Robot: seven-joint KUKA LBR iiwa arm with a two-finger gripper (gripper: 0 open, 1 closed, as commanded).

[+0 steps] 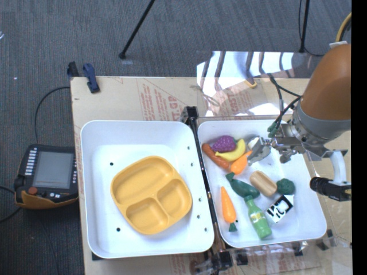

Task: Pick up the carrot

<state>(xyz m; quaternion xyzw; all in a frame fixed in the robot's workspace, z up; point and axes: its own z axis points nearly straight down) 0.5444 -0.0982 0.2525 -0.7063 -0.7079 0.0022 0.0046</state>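
A: In the camera view, where does the carrot [228, 205] lie?

B: In the right bin [315, 225], low on its left side near the wall that meets the left bin [97, 153]. It points its thick orange end up the picture and its small green top down. The green bottle [258, 219] lies just beside it on the right, and a dark green vegetable [242, 188] sits just above.

A: How should it handle?

B: It looks like a toy: light, stiff and smooth, so likely a bit slippery. It tapers, so a pinch across the thick orange middle seems safest; at the narrow end the pads could slide off. The gap to the bin wall on its left looks tight.

A: And the gripper [259, 149]?

B: It sits in the upper part of the right bin, well apart from the carrot, close to the banana [234, 152], the purple grapes [223, 144] and a second orange carrot-like piece [239, 164]. Whether it touches any of them cannot be told, nor how it is set. Nothing is seen held.

A: Anything else?

B: A bread roll [263, 183] and a yellow divided plate [151, 194] in the left bin.
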